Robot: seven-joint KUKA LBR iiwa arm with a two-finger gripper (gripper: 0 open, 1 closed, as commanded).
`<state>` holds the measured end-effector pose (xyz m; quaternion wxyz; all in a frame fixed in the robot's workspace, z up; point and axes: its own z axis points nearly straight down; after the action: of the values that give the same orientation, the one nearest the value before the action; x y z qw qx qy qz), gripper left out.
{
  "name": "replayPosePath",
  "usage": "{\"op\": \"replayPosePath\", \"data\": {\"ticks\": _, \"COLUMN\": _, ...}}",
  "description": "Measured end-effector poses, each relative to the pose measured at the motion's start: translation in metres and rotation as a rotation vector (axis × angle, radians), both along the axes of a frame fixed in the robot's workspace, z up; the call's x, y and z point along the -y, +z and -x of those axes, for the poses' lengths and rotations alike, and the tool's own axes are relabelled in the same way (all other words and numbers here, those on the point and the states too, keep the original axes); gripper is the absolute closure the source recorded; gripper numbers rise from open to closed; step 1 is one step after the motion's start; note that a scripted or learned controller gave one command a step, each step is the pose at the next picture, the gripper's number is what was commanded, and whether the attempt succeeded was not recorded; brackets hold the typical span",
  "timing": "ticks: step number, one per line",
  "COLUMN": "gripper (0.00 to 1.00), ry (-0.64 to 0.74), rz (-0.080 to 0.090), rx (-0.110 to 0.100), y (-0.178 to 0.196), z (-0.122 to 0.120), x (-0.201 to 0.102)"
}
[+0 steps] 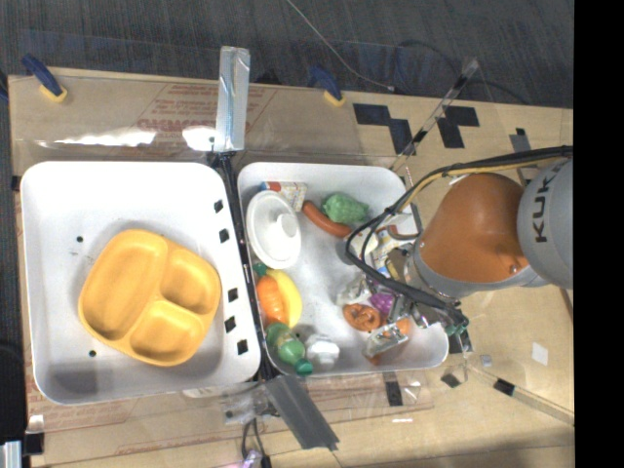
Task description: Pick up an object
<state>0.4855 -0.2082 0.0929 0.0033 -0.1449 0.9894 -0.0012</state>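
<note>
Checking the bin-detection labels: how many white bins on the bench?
2. The left bin holds a yellow divided tray; the right bin holds the clutter of small items, with the arm over its right side.

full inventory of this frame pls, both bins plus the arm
Divided plate: 1, yellow, middle of the left bin.
White bowl: 1, white, upper left of the right bin.
Carrot-like toy: 1, orange stick with a green leafy end, top of right bin.
Orange and yellow fruit toys: 2, touching, left side of right bin.
Green bottle-like item: 1, green, lower left corner of right bin, a small white piece beside it.
Small mixed items: several, orange, purple, clear wrap, lower right of right bin; exact count unclear.
Arm: 1, grey with orange band, over the right bin's right edge.
Gripper: 1, among the small items; partly hidden by cables.
</note>
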Motion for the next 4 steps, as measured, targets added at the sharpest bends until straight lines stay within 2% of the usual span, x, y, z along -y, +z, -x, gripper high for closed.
{"op": "replayPosePath", "data": {"ticks": 3, "gripper": 0.00, "ry": 0.236, "rz": 0.003, "rx": 0.006, "y": 0.000, "z": -0.004, "x": -0.003}}
{"op": "replayPosePath", "data": {"ticks": 4, "gripper": 1.00, "ry": 0.242, "rz": 0.008, "rx": 0.021, "y": 0.011, "z": -0.007, "x": -0.004}}
